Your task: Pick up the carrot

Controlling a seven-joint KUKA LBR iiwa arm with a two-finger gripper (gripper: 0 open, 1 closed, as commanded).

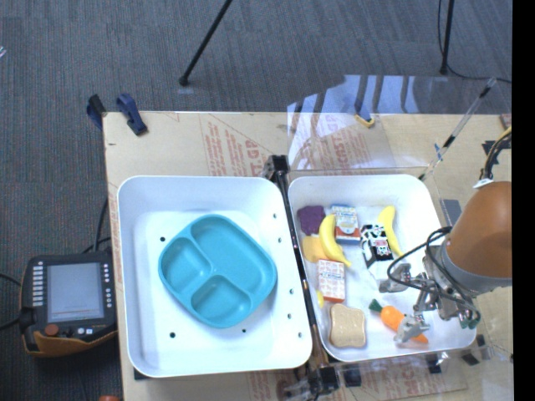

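Right bin at counter's near-right corner: arm's jaws down over carrot by bin's near-right corner; can't tell if clenched or released. Bread slice just left of carrot.

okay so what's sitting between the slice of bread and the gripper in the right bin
In the camera view, the carrot lies between them: the bread slice is to its left, and the gripper hangs right at the carrot's right end.
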